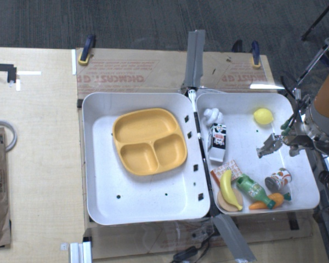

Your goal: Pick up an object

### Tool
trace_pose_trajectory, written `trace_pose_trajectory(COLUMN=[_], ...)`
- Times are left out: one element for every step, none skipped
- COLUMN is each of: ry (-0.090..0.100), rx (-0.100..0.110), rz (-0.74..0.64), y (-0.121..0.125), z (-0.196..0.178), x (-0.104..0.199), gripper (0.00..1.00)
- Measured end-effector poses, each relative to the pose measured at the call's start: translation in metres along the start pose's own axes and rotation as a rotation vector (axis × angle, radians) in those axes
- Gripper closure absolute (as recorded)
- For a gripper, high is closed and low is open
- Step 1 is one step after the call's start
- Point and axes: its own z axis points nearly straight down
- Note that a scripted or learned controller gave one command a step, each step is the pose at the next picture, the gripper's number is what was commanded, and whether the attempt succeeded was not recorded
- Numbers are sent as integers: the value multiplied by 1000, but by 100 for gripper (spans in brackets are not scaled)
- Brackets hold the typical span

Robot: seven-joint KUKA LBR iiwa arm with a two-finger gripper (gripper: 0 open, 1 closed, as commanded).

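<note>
The gripper (275, 144) hangs with jaws parted and bare over the right bin (247, 190), apparently mid-approach, and next must descend onto a target such as the yellow ball (263, 116) nearby.

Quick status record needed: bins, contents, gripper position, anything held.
left bin: yellow divided plate
right bin: lemon, milk carton, banana, green bottle, carrot, small can
gripper: over right bin, right of centre, below the lemon
held: nothing seen between the fingers
</note>
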Motion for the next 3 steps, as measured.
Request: trace_pose_trajectory(ry=[1, 0, -2], rx=[0, 0, -2], rz=[-186, -182, -50], y=[-15, -15, -5], z=[111, 103, -36], x=[37, 36, 75], gripper=[0, 100, 100])
